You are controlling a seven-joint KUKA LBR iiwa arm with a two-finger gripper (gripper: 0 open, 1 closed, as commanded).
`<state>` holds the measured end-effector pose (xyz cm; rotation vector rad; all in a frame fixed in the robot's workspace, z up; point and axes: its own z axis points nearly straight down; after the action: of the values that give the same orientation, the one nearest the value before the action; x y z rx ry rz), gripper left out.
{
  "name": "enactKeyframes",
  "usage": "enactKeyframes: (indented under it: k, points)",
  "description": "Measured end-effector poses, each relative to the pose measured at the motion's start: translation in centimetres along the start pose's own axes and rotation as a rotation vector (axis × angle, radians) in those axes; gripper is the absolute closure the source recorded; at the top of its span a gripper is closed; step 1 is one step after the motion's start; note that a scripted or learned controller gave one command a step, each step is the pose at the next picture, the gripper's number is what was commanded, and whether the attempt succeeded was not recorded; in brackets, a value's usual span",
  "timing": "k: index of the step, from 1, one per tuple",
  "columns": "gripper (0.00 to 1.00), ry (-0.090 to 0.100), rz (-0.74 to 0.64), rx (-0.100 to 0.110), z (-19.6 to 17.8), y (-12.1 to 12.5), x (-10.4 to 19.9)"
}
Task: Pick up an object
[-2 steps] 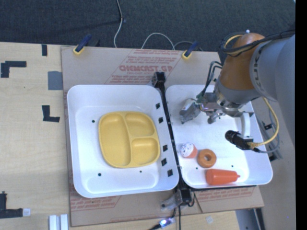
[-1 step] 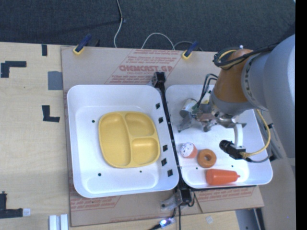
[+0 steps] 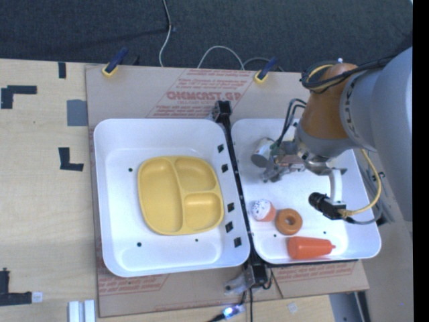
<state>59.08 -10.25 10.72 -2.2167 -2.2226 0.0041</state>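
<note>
Doughnut lies in right bin, between small ball and orange cone. Likely light, rigid; grip across outer rim. End effector state: cannot tell.

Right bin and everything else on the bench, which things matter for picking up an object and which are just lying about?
For the job:
- claw, low in the right bin
- brown ring
- orange cone
- small white and orange piece

Lying about:
- yellow divided plate in the left bin
- yellow clamps on the cardboard
</note>
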Motion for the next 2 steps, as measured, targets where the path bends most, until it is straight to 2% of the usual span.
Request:
enactKeyframes:
  k: [2]
  points:
    - [1.0,-0.001,0.001,-0.007,-9.0,-0.4,-0.3]
